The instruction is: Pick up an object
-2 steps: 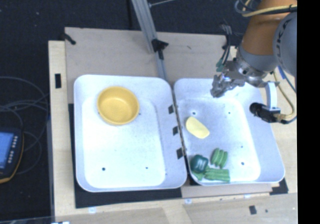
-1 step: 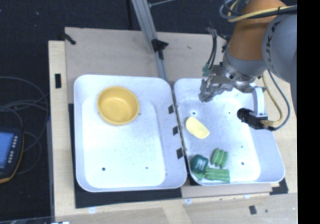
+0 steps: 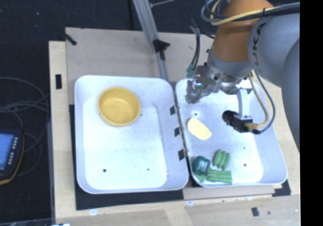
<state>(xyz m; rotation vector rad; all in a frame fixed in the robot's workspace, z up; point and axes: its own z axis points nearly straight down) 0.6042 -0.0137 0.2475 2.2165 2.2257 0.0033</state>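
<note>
green pieces near edge | yellow piece below end effector

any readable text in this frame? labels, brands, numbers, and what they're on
None readable.
Handheld screen device at the left edge: its blue display is lit, but whatever is on it is too small and blurred to read.
Yellow bowl, white bins, arm: no markings visible.

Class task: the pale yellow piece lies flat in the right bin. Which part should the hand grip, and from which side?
Probably from straight above, closing across the narrow width of the pale yellow piece. It lies flat and elongated with bare floor around it, though the bin wall stands near its left end.
</note>
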